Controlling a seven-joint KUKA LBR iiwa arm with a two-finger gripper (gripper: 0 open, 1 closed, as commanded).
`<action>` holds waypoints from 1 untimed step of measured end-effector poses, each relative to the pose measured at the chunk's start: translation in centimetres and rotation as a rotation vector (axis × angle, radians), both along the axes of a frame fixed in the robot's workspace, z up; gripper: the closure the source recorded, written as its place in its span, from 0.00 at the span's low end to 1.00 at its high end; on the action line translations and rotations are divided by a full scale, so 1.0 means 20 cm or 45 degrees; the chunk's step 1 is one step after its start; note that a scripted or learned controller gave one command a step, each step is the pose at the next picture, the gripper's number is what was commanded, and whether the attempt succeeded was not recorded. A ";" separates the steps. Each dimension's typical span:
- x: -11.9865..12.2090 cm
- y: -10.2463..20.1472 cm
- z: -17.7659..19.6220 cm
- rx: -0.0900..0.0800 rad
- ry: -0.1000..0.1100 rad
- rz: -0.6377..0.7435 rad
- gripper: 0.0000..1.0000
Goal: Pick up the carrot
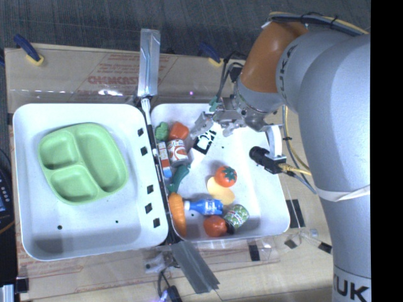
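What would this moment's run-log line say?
hand: over right bin upper part, holding nothing | carrot: lower left of bin, untouched | green tray: left bin

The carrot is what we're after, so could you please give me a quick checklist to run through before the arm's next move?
1. Carrot located: ok, it lies at the right bin's near left edge, against the divider.
2. Carrot free of neighbours: not ok, the blue bottle sits right beside it and a red item is close.
3. Pincer above the carrot: not ok, it is over the bin's far part.
4. Pincer holding anything: cannot tell.
5. Green tray out of the way: ok, it is in the left bin.
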State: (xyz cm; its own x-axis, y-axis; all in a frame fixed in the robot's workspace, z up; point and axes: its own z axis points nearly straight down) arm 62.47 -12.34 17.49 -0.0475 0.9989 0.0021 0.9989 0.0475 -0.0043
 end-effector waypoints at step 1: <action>0.00 0.00 0.00 0.000 0.000 0.000 0.00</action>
